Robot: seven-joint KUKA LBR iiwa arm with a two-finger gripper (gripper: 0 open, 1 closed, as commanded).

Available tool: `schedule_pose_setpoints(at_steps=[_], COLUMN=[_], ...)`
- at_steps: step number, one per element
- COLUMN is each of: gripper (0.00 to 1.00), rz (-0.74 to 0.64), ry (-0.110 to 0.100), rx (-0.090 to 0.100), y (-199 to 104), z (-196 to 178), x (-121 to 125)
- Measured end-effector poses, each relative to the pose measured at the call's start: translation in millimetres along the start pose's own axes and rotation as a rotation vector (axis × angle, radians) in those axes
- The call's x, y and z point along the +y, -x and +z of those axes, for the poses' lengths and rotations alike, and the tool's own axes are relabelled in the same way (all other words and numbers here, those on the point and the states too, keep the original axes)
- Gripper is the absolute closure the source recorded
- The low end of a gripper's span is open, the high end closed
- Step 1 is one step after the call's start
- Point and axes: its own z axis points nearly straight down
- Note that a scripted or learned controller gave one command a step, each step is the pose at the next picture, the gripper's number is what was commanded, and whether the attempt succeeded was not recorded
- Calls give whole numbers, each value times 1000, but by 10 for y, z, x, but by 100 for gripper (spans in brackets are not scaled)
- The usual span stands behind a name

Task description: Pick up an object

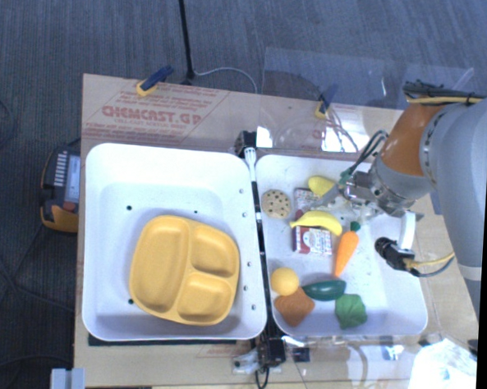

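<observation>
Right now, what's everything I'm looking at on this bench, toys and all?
White bins: 2, side by side.
Compartment tray: 1, yellow, left bin.
Cookie: 1, tan, right bin, upper left.
Lemon: 1, yellow, right bin, top.
Banana: 1, yellow, above the packet.
Packet: 1, red and white, middle.
Carrot: 1, orange, right of packet.
Round fruit: 1, yellow, lower left.
Orange lump: 1, bottom left.
Dark green vegetable: 1, lower middle.
Green lump: 1, bottom right.
Arm: 1, grey with orange band, from right.
</observation>
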Motion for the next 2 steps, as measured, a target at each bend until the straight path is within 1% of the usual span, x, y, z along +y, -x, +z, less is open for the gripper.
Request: schedule_pose_setpoints(at_steps=[1,2], gripper=[0,0], rz=[119,83], ry=[10,11], rx=[5,-4], y=[167,-113], z=[-20,-19], x=[-461,-820])
